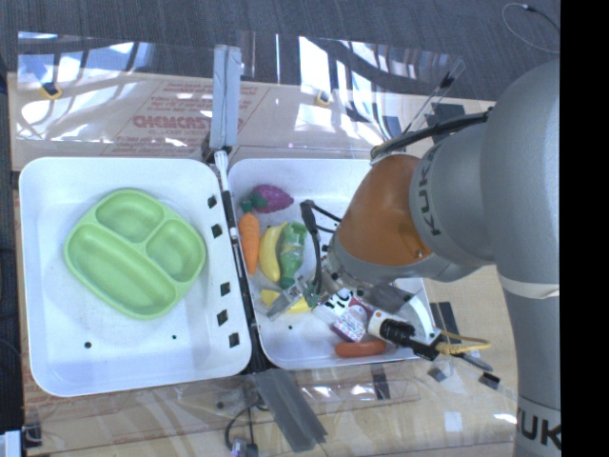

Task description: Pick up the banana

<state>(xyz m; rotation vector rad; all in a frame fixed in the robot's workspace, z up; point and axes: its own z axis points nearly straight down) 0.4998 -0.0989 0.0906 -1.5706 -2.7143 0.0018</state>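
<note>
Beside claw (pixel 306 293), banana (pixel 270 252)

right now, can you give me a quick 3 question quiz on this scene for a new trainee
1. True or false: the banana lies in the same bin as the green divided plate.
2. What lies just left of the banana: A) carrot B) spoon C) cup?
3. What colour is the item at the right bin's top left corner?

Key: 1. False, the plate is in the left bin. 2. A. 3. Purple.
</note>
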